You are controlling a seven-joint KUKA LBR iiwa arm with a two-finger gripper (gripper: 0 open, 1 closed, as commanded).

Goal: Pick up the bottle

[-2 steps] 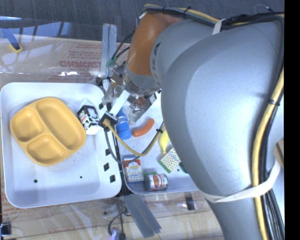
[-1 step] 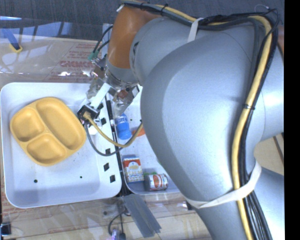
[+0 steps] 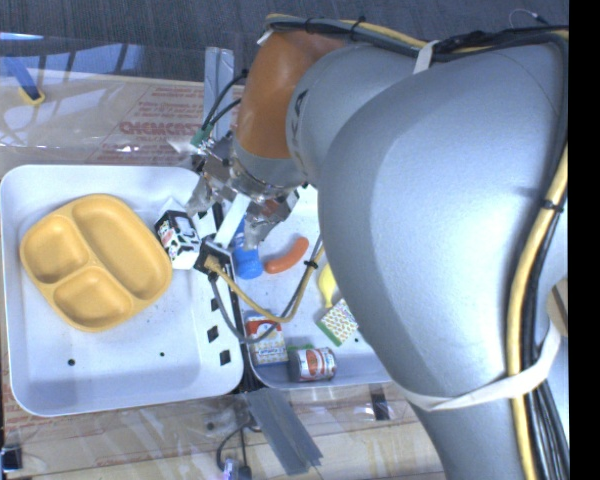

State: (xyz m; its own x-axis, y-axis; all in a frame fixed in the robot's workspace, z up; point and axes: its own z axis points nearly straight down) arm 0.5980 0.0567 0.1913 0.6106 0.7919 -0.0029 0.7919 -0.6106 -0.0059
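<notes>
The bottle is a small clear one with a blue cap that points toward the front of the bench. It lies at the left edge of the right bin, next to the wall between the bins. My gripper comes down over it from the right, below the orange wrist band. One finger sits on each side of the bottle's body, and they look closed on it. The bottle's upper part is hidden by the gripper.
A yellow divided plate fills much of the left bin, with a black-and-white box beside it. An orange sausage, a yellow item, a green checkered piece, a can and a small box share the right bin.
</notes>
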